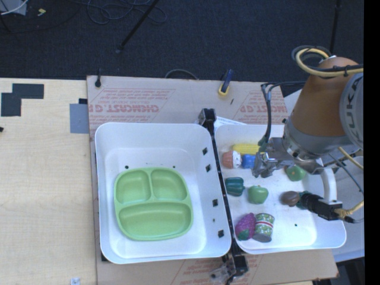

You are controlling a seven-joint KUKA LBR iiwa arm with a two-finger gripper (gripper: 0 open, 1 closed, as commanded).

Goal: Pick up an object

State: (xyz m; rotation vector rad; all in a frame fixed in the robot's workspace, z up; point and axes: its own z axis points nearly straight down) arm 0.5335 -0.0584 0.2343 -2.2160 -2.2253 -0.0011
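Arm: the grey arm (323,108) with its orange band reaches in from the right and hangs over the right bin.
Gripper: the gripper (262,166) sits low over the upper middle of the right bin, close to the toys; whether its fingers are spread or closed cannot be made out, and no object is seen between them.
Right bin: a shallow white bin (297,236) carrying all the small toys.
Objects near the gripper: a yellow piece (245,149) and a blue piece (248,161) lie just left of the gripper, with an orange and white toy (230,158) beside them by the bin's left wall.
Objects lower down: a dark green pepper (234,186), a green apple (257,193), a purple toy (245,225) and a patterned cup (264,227) lie toward the near edge; the cup and the purple toy touch.
Objects at right: a light green piece (295,172) and a brown piece (290,198) lie partly under the arm.
Left bin: a white bin (107,177) holding a green divided plate (153,203), lying flat.
Tabletop: pale wood (41,189) with cardboard (154,103) beneath both bins.
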